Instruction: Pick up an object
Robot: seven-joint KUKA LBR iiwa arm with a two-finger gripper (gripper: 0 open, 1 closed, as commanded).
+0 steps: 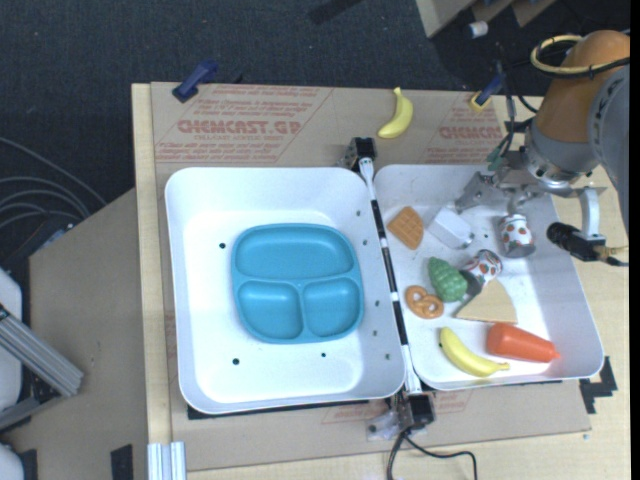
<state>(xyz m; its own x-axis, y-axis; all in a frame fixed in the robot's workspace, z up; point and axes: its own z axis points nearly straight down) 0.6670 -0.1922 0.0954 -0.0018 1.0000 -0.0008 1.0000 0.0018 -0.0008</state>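
My gripper (487, 189) hangs over the far part of the right bin (578, 298), reaching in from the upper right. Just below it lie a white block (450, 230) and a spotted mushroom-like toy (516, 232), both apart from the gripper. Further toward the front are an orange waffle piece (406, 226), a green broccoli (447, 278), a second spotted toy (486, 265), a pretzel (424, 302), a pale cheese wedge (487, 306), a yellow banana (470, 353) and an orange carrot (520, 343). I see nothing between the gripper's tips.
The left bin (200, 298) holds a blue divided plate (296, 280). A second banana (396, 116) lies on the board behind the bins, outside both. A blue clip (195, 81) sits at the board's far left corner.
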